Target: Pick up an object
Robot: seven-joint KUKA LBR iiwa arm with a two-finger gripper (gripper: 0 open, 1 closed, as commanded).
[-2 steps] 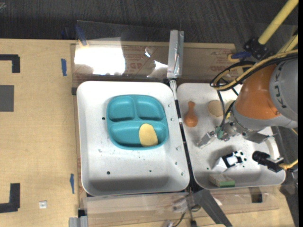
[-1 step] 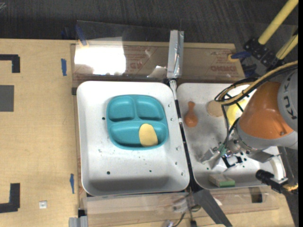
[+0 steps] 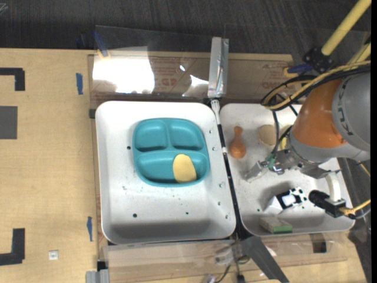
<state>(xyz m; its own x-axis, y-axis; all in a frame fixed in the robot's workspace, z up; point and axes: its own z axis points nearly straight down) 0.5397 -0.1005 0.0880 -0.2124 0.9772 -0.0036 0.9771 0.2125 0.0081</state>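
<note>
In the right bin [image 3: 250,208], a small orange-brown wooden peg [image 3: 237,144] lies near the left wall. A beige rounded object [image 3: 267,135] sits just right of the peg, toward the bin's back. A flat tan and green block [image 3: 277,226] rests by the front wall. My gripper [image 3: 257,170] is low over the middle of this bin, pointing left, about a hand's width below the peg and touching none of the objects. The grey arm with its orange band [image 3: 318,119] comes in from the right and hides part of the bin's right side.
The left bin [image 3: 118,205] holds a teal divided plate [image 3: 154,139] with a yellow oval object [image 3: 184,168] in its front compartment. A black and white item [image 3: 291,198] lies on the right bin's floor under the arm. Cables [image 3: 288,93] loop behind the arm.
</note>
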